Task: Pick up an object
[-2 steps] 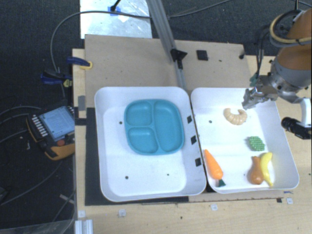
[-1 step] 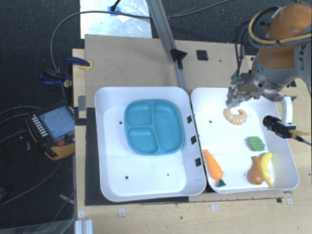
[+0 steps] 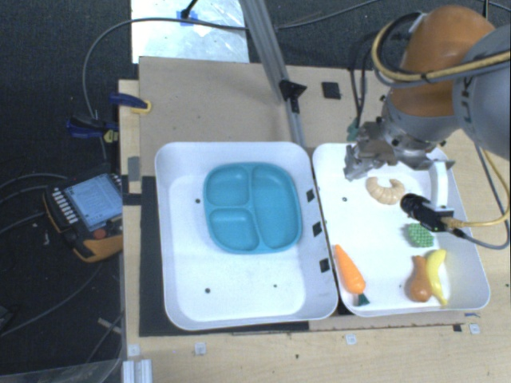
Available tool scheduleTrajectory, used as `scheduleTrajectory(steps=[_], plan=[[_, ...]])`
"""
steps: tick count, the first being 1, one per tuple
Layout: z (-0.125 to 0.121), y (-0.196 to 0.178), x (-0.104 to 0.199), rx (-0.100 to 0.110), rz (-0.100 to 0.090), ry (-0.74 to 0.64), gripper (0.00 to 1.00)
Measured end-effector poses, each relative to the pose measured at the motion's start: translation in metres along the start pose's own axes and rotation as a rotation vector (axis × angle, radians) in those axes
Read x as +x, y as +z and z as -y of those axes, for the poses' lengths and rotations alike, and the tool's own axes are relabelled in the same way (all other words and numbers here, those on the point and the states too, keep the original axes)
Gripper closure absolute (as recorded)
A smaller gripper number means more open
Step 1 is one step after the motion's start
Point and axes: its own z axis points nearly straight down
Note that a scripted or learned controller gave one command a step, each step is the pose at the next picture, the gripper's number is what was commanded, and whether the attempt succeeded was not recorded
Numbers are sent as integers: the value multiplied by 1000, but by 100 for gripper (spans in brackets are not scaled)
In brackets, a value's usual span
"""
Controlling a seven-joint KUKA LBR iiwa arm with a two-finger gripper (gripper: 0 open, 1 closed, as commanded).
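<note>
Dark carpet surrounds the counter (image 3: 207, 94), on which 2 white bins are set. In the right bin (image 3: 383, 294), the claw (image 3: 361, 159) hangs at 12 o'clock; whether it is open or closed cannot be told. Just beside it, at its 4 o'clock, a pale croissant-shaped toy (image 3: 386, 189) is seen. It is judged light, stiff and smooth, and best taken across its thick middle.

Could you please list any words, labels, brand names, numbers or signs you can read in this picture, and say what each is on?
None can be read.
The handheld pendant left of the bench has a bluish screen, too blurred to read.
The small dark tag on the bench top shows no legible marks.
The bins, blue plate and toy foods carry no print.
</note>
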Motion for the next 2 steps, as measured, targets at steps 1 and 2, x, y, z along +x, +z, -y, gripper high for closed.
scheduleTrajectory(steps=[1,2], plan=[[15,2,53,1,0,0,100],[25,4,101,1,0,0,100]])
